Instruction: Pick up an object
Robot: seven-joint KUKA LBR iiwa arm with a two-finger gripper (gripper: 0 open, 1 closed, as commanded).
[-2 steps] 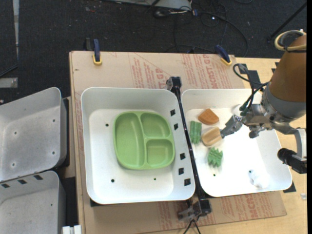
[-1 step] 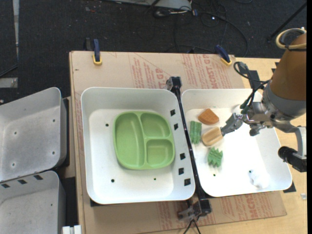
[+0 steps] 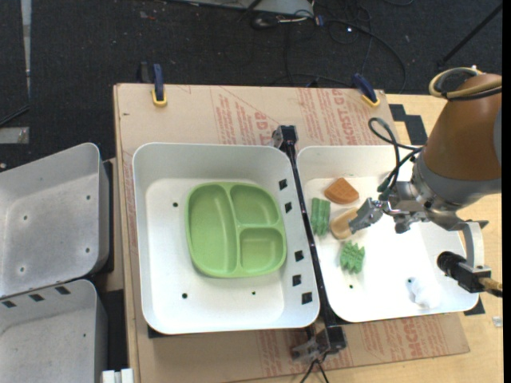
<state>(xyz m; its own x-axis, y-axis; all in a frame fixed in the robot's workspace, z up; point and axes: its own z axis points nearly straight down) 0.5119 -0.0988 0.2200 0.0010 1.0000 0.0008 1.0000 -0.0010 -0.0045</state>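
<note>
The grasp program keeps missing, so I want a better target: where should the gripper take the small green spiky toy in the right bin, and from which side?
Probably from straight above, fingers closing across the spiky toy's narrow middle. It lies flat on the right bin's floor, apart from the green ribbed piece and tan piece, so there is room on both sides.

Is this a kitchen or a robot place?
Probably a robot lab: a robot arm over white bins, toy food like a green divided plate, and cables on the floor.

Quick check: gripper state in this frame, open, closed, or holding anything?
Gripper: cannot be told; it sits over the right white bin, at a tan rounded object.
</note>
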